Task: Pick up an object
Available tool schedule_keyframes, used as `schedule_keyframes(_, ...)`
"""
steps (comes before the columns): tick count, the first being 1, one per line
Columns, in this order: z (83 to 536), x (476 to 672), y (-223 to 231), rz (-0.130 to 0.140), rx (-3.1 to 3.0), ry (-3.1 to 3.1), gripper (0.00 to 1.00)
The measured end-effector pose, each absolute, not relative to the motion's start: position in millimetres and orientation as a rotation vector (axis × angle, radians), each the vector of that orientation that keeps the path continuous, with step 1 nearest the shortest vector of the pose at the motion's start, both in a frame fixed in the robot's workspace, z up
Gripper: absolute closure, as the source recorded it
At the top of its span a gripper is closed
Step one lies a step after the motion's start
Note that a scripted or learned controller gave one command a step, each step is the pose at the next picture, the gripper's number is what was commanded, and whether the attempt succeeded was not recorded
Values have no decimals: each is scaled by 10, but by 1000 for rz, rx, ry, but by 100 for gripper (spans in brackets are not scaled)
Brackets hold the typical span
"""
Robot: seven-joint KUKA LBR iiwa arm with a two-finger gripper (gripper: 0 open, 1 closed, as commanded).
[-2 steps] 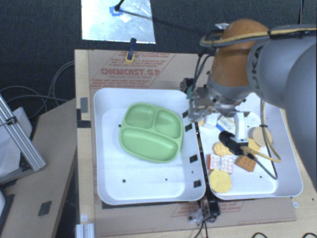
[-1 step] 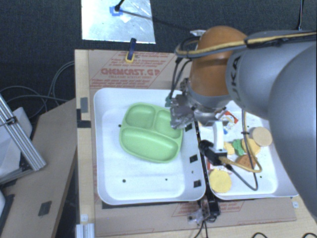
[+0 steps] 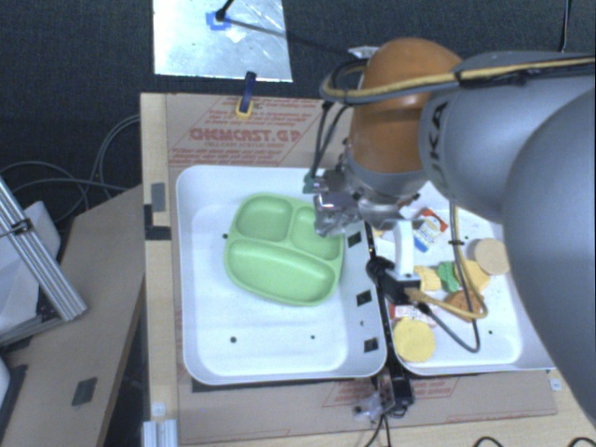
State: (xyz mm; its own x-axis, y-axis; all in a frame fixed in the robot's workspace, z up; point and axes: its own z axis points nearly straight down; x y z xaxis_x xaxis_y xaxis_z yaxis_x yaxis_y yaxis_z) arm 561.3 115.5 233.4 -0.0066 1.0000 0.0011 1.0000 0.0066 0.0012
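Observation:
A green divided plate (image 3: 279,250) lies in the left white bin (image 3: 214,333). My gripper (image 3: 328,218) hangs over the plate's right rim, close to the wall between the two bins; the wrist and the orange band (image 3: 400,110) above it cover most of it. In the right bin (image 3: 484,347) lie several small items: a yellow disc (image 3: 414,340), a tan round piece (image 3: 488,255), a green piece (image 3: 445,276), an orange-yellow piece (image 3: 463,298) and a red and white packet (image 3: 428,226).
The big grey arm (image 3: 521,147) fills the right of the view and hides part of the right bin. Black cables (image 3: 461,329) run over that bin's items. A cardboard sheet (image 3: 242,133) lies under the bins, with a metal plate (image 3: 221,26) behind it.

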Motion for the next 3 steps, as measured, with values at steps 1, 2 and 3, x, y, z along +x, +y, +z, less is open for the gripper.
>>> schedule_keyframes(1, 2235, 5529, 1014, -1, 2222, 2222, 100)
schedule_keyframes(2, 2307, 5606, 1119, 4, 2216, 2226, 100)
schedule_keyframes(3, 2305, 5603, 1189, 3, 2215, 2228, 100)
